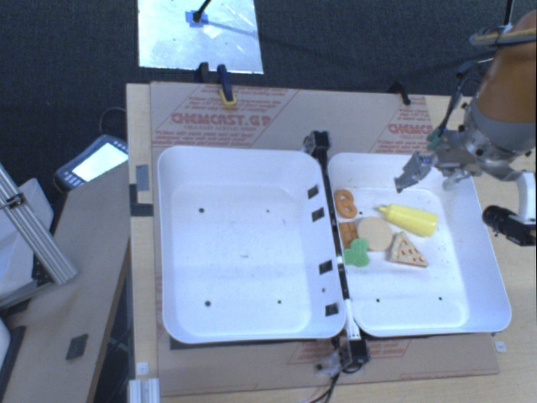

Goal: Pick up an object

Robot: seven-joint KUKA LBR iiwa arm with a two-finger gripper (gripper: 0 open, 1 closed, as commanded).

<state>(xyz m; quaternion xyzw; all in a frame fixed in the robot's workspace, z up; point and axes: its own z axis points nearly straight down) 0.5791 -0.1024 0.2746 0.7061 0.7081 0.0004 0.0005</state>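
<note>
Grey two-finger gripper [414, 173] hovering at one o'clock above yellow plastic mustard bottle [409, 217]; jaw state impossible to tell. Likely to slip off rounded bottle, nudging neighbouring tan pizza-slice toy [407, 251].

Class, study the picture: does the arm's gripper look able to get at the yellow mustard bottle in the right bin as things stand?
Probably yes. The gripper hangs just above the yellow mustard bottle in the right bin, with nothing between them. The pizza slice lies close beside the bottle but not over it.

Yellow bottle [409, 217] lying sideways, right bin [478, 309], near pizza slice [408, 251].
</note>
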